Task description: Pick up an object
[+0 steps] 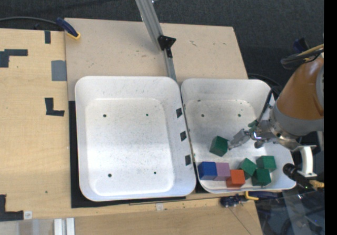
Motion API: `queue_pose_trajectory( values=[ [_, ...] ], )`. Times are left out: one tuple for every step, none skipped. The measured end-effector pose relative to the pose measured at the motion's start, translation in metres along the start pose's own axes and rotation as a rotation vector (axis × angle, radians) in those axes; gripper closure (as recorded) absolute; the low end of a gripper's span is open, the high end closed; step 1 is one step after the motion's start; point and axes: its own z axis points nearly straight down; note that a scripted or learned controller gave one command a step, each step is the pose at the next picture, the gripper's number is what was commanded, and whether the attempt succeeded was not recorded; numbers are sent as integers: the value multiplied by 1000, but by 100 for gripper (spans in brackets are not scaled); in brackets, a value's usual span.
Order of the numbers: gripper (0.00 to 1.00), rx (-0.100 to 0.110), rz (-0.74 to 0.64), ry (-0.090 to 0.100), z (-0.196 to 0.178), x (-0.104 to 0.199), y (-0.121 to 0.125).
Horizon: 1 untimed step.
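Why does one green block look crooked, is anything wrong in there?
One green block sits tilted on an edge in the right bin, apart from the others, just beside the gripper. The other blocks crowd the bin's near edge in a jumble. Nothing looks spilled or broken.

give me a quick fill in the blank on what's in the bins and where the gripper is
1. All the blocks lie in the ____ bin.
2. The block beside the blue block and the orange block is ____.
3. The gripper is nearest a lone ____ block.
4. The number of green blocks is ____.

Missing words: right; purple; green; four
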Motion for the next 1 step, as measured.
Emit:
queue_pose_trajectory(
  values=[
    [0, -15, -3, 4, 42, 1, 5]
  ],
)
